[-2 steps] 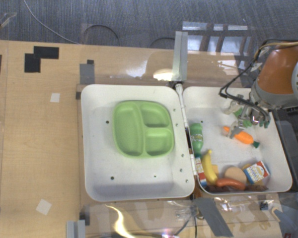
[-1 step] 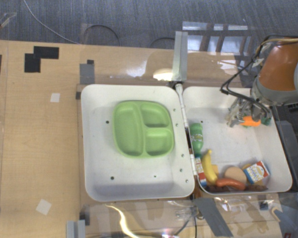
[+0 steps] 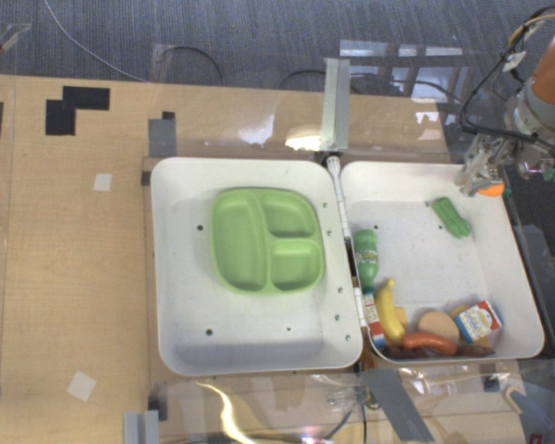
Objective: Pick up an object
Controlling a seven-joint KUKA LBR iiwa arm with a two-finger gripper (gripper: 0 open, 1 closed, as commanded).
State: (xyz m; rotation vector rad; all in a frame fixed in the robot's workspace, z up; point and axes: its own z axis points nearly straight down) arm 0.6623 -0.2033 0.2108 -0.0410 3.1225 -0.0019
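My gripper hangs over the far right corner of the right bin, fingers pointing down. A small orange object sits between the fingertips, lifted at the level of the bin's rim. In the bin below lie a green oblong piece, a green bottle against the left wall, a banana, a red sausage, a tan bun and a small colourful carton.
The left bin holds a green divided plate. A metal post stands behind the seam between the bins. Cables hang around the arm's wrist at the upper right.
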